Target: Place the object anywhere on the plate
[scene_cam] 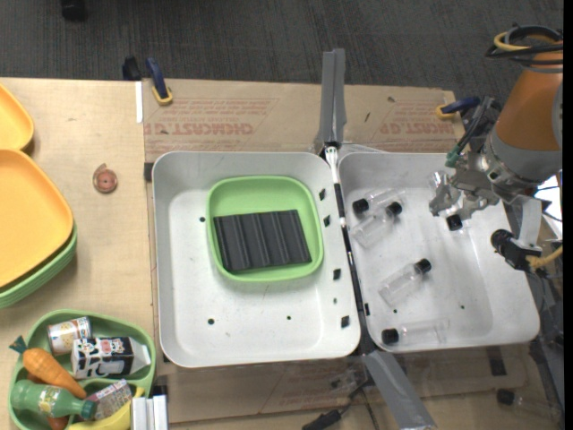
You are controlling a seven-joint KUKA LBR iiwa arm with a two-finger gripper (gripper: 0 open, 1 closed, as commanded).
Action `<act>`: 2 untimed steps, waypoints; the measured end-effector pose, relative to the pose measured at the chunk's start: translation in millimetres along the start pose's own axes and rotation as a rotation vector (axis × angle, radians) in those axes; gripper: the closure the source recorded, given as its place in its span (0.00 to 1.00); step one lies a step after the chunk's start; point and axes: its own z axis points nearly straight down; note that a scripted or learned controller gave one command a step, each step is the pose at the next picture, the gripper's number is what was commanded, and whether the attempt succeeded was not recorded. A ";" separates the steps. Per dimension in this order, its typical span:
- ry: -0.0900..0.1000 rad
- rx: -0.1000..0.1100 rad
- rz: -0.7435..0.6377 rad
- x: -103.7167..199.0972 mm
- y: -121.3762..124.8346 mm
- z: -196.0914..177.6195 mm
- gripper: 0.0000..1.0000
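Note:
A green square plate lies in the left bin, with a dark ridged slab on its middle. Several clear vials with black caps lie scattered in the right bin: two near its upper left, one in the middle, one at the front. My gripper hangs over the upper right part of the right bin, away from the plate. A small black piece shows at its tip. I cannot make out whether it is a vial cap.
A metal divider runs between the bins at the back. On the bench to the left stand stacked yellow and green plates and a green bowl of toy food. Cables hang at the right bin's right edge.

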 end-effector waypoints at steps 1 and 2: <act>0.001 0.000 -0.103 37.5 -13.4 -9.7 1.00; 0.000 0.001 -0.207 130.2 -16.8 -6.4 1.00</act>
